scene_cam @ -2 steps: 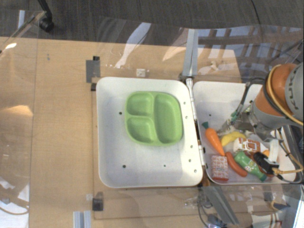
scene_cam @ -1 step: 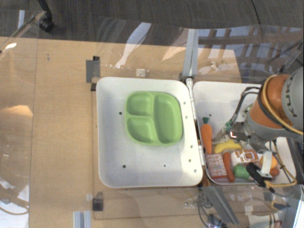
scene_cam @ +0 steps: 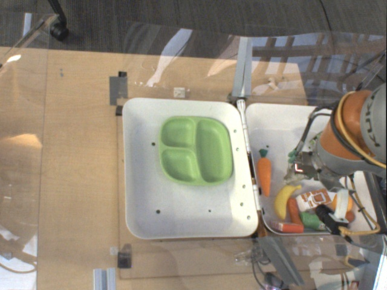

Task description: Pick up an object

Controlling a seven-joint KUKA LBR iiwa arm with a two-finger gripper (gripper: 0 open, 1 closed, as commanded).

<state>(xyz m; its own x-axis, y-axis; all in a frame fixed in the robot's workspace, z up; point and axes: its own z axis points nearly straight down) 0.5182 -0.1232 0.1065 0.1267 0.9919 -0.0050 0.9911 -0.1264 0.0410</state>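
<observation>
The right bin (scene_cam: 272, 125) holds a pile of toy food near its front. An orange carrot (scene_cam: 263, 174) with a green top lies by the bin's left wall. A yellow banana (scene_cam: 282, 200) is just to its right, with a red piece (scene_cam: 294, 211) against it. A second red piece (scene_cam: 290, 227) and a green piece (scene_cam: 311, 221) rest by the front wall. A small white and orange box (scene_cam: 314, 199) lies on the pile. My gripper (scene_cam: 309, 183) hangs low over the pile, just above the box and right of the banana.
In the left bin (scene_cam: 139, 192) a green divided plate (scene_cam: 196, 150) sits in the middle. The grey arm with its orange band (scene_cam: 351, 132) covers the right side of the right bin. A metal divider post (scene_cam: 242, 71) stands behind the bins.
</observation>
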